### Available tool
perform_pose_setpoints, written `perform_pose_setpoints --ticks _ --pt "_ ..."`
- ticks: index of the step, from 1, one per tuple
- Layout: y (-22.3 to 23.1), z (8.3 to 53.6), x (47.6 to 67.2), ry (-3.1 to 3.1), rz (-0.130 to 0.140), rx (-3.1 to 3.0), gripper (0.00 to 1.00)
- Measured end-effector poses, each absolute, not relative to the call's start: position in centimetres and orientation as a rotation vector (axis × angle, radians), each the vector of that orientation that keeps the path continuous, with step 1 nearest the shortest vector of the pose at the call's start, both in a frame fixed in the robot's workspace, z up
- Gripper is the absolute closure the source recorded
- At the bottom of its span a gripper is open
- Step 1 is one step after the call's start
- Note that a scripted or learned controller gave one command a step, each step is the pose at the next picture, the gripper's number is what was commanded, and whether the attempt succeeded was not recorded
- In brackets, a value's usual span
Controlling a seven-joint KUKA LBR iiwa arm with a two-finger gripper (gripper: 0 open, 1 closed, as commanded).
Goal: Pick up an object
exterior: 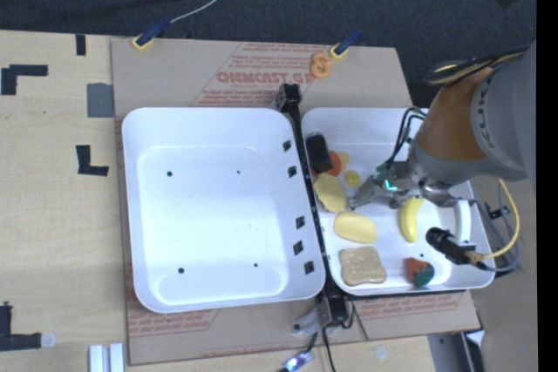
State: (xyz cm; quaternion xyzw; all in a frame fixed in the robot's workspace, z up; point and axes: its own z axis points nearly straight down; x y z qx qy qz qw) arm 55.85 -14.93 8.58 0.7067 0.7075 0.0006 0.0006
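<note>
- Desk (52, 126) of pale wood, with some black marks, fills the left part of the camera view.
- On the desk lies a brown cardboard sheet (253, 74) with red print. Two blue-and-yellow clips (150, 32) sit at its far edge, and a small orange ring (320, 65) lies near the right one.
- The left bin (209, 205), white and shallow, stands on the cardboard and meets the right bin (370, 128) along the middle.
- In the right bin, a black object (316, 154) lies close to the left wall. A small orange-red piece (336, 161) and a small yellow piece (351, 179) are just beside it.
- Nearer to the camera, in the same bin, are a pale yellow lump (330, 192), then a yellow oval (355, 228), then a flat tan slab (362, 267) at the near edge.
- The gripper (359, 198) is low in the right bin, with its tip just beside the pale yellow lump and above the yellow oval. I cannot tell whether the jaws are released or clenched, or whether they touch anything.
- To the right of the gripper lies a yellow banana-shaped piece (411, 219), and a red and green object (420, 272) is near the corner.
- The grey arm (514, 118), with its orange band (449, 122), reaches in from the right.
</note>
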Motion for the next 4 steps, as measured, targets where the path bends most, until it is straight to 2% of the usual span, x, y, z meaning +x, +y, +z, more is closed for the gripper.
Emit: perform_pose_setpoints --ticks 1,2,3,4 --pt "-13.2 8.5 63.0 2.225 0.002 2.213 0.00" --pt "-13.3 9.9 63.0 2.219 0.007 2.214 1.00" --pt "-13.3 9.7 62.9 2.221 0.004 2.216 0.00" --pt "-11.0 8.9 66.5 2.233 -0.047 2.224 0.00"
